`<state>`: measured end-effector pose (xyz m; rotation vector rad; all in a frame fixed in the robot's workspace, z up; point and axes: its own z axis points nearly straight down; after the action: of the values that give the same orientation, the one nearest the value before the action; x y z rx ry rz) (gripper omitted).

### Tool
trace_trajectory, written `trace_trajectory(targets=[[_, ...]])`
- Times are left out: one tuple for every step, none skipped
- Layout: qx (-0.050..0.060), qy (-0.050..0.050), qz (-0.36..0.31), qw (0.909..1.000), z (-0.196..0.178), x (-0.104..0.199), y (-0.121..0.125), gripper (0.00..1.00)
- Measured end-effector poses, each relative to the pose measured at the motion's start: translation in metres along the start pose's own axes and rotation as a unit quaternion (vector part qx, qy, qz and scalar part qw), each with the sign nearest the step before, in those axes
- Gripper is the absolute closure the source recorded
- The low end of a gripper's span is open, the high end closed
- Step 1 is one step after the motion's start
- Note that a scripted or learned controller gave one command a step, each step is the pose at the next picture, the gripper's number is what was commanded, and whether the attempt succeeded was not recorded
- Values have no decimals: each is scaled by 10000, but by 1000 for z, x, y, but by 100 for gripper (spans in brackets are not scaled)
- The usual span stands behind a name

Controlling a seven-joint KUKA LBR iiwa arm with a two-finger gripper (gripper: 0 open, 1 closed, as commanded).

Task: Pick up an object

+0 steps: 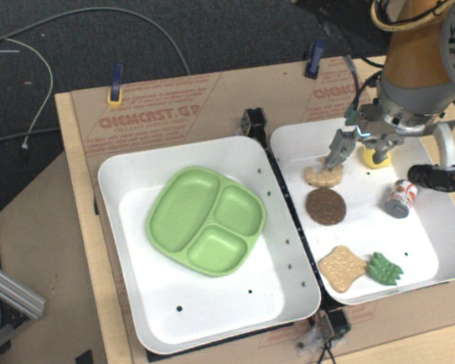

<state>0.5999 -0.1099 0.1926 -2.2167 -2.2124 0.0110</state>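
1. Jaws of the gripper [359, 145] hang spread apart over the far end of the right bin [453, 263], one finger reaching down toward a small tan biscuit piece [323, 176], the other toward a yellow object [375, 155]; nothing sits between them.

2. Nearest candidate for the pick, by the look of it, is the tan biscuit piece, which lies at about eight o'clock from the jaws' midpoint, just beside the left finger's tip; whether tip and biscuit touch cannot be told. Its long axis runs roughly nine to three o'clock, so a short shift toward eight o'clock would likely centre the jaws over it.

3. The yellow object lies at about four o'clock from the jaws, partly hidden by the finger above it.

4. Also in the right bin: a dark brown round cookie [326, 205] just at six o'clock of the biscuit piece; a small can [399, 199] with red and white markings toward three o'clock; a tan cracker [342, 267] and a green leafy toy [384, 269] side by side at the near end.

5. The left bin [146, 316] holds one green divided plate [206, 220], its three compartments bare, well apart from the arm.

6. Both bins rest on a cardboard-covered table [86, 198], the arm entering from three o'clock.
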Motion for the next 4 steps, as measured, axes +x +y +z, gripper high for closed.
trace_trajectory(targets=[[-52, -6, -10, 10000, -5, 0, 2, 0], [-44, -2, -7, 10000, 54, 0, -1, 0], [-61, 4, -3, 10000, 104, 1, 1, 0], [-106, 4, -10, 9999, 88, 1, 4, 100]])
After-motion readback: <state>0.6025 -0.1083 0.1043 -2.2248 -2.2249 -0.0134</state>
